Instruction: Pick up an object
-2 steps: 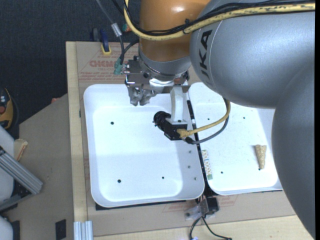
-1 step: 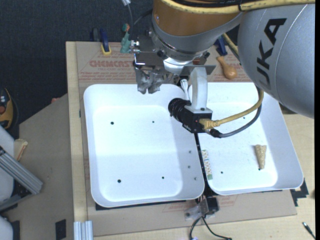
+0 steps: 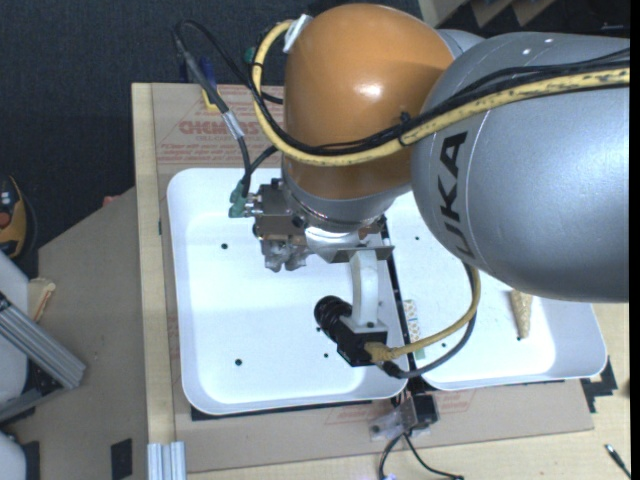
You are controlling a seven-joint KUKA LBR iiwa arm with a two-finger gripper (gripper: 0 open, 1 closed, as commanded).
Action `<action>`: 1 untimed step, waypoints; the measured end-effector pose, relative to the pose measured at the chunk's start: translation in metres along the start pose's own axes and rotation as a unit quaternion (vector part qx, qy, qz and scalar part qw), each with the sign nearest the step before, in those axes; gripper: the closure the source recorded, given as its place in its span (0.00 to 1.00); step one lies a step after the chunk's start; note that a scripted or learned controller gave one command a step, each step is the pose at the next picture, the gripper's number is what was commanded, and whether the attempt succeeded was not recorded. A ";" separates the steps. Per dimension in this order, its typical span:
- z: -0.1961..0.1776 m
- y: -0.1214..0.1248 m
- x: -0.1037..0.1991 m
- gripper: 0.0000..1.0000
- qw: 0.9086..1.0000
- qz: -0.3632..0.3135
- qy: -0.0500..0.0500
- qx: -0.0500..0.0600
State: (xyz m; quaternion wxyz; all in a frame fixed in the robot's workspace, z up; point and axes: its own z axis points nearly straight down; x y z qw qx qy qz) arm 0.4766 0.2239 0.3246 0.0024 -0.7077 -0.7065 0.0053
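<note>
The arm [image 3: 520,138] comes in from the right & covers most of the upper right of the camera view, its big orange band [image 3: 360,78] sitting right over the mid of the bench [image 3: 150,268]. Below the band the wrist hardware hangs over the left bin [image 3: 210,298], near that bin's back-centre. The gripper [image 3: 283,251] shows as a small grey-brown metal cluster just under the wrist, pointing down at the bin floor; from this angle it can't be told whether it's spread or pressed together, & nothing is visible in its grip. A white bracket w/ a black cylindrical part [image 3: 340,328] sticks out toward the front, close to the divide betw. the two bins. A yellow cable [image 3: 450,318] loops from there up around the arm, plus black cables [image 3: 215,68] at the back left. In the right bin [image 3: 570,353] a slim tan cone-like object [image 3: 522,313] lies near the right side, well apart from the gripper. A small speckled strip [image 3: 411,318] lies at the inner edge of the right bin, just beside the divide. The left bin floor shows a few small dark dots.
</note>
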 end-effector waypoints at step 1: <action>-0.055 0.003 -0.130 1.00 1.000 0.006 0.002 -0.009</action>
